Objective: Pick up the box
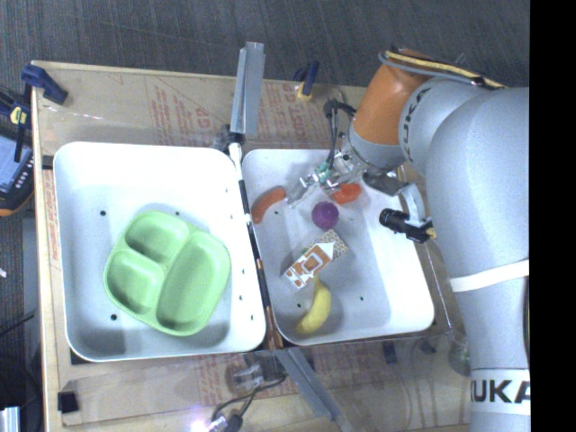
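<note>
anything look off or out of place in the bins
Nothing looks spilled or damaged. The box lies flat at a slant in the right bin, beside the banana, untouched. The gripper is over the bin's far end, away from the box.

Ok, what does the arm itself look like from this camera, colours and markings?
The arm has bulky, rounded grey segments with an orange band above the wrist. A pale stripe crosses the lower segment, and white KUKA lettering sits near the base. A small black fitting juts from the wrist. The gripper is slim bare metal.
</note>
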You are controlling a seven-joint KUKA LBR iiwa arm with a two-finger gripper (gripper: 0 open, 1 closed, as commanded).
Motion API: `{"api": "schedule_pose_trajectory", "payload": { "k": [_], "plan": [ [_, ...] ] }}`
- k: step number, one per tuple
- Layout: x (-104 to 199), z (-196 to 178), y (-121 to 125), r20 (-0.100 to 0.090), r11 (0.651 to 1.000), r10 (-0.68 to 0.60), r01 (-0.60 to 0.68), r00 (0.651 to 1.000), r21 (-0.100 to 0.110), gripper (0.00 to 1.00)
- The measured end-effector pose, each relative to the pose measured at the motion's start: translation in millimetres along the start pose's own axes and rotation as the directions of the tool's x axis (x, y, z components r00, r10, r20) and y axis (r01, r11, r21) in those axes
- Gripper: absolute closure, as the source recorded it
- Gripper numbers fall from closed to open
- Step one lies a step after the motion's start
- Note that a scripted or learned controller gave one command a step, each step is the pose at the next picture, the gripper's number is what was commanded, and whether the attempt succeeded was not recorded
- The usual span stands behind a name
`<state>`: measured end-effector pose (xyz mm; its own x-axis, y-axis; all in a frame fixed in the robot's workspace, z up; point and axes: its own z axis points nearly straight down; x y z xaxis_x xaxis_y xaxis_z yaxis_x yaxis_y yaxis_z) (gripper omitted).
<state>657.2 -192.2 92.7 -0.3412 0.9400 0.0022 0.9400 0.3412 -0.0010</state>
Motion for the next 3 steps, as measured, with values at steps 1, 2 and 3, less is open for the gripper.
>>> {"api": "schedule_pose_trajectory", "payload": {
  "k": [1,2,3],
  "plan": [
    [0.2,-11.1,1.0,0.000,1.000,-0.002,0.002,1.000,-0.002,1.00],
    [39.1,-94.3,14.6,0.006,0.907,-0.421,0.421,0.907,-0.001,1.00],
    [104.8,-105.3,16.6,0.001,0.850,-0.527,0.527,0.850,0.002,1.00]
  ]
}}
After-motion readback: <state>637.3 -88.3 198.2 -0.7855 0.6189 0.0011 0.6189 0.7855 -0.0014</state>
